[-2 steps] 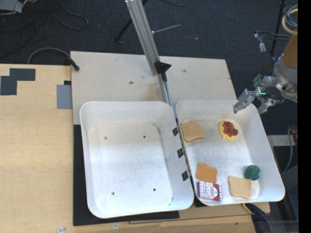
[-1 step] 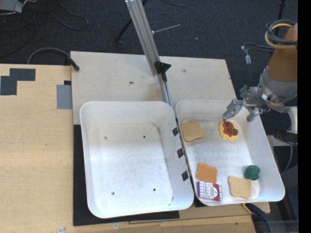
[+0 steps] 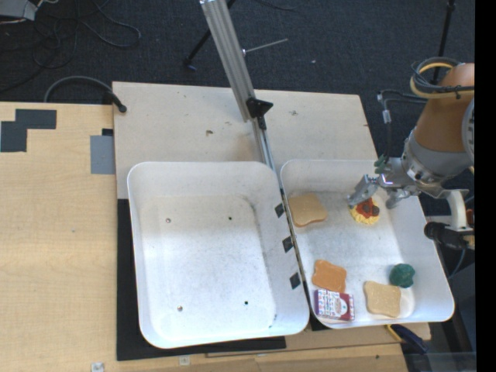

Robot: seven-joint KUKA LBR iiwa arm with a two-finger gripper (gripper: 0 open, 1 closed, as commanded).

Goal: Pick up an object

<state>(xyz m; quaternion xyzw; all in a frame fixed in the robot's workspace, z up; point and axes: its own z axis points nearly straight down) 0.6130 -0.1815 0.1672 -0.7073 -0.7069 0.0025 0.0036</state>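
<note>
The gripper hangs low in the right bin, its fingers spread apart just above a yellow-and-red toy, gripping nothing. A tan bread slice lies to the left, with an orange slice, a red-and-white packet, a green ball and another bread slice nearer the front

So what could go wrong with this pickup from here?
The gripper sits right over the small yellow-and-red toy, which looks rounded, so it might slip out when squeezed. The toy also lies close to the right bin's far wall, so the gripper could nudge it toward that wall instead of catching it.
</note>
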